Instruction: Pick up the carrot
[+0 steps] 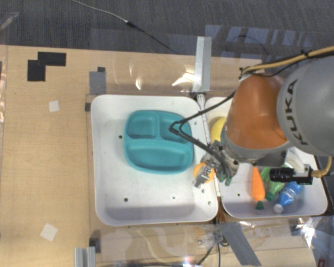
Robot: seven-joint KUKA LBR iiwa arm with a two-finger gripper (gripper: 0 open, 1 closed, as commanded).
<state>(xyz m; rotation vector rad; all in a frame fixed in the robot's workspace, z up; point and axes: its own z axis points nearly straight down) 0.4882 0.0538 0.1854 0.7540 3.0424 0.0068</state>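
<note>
The carrot (258, 183) lies in the right bin (317, 204), orange with its green stem end (260, 205) pointing toward the front. It sits just under the arm's wrist. My gripper (210, 170) hangs low over the divider between the two bins, left of the carrot and apart from it. A small yellow-orange thing (201, 172) shows at the gripper's tip, over the right edge of the left bin. I cannot make out whether it is held.
A teal divided plate (156, 141) lies in the left bin (108, 166). In the right bin a yellow thing (216, 128) lies at the back, and a green thing (275, 189) and a blue bottle (288, 196) lie beside the carrot. The arm's orange band (256, 115) hides much of that bin.
</note>
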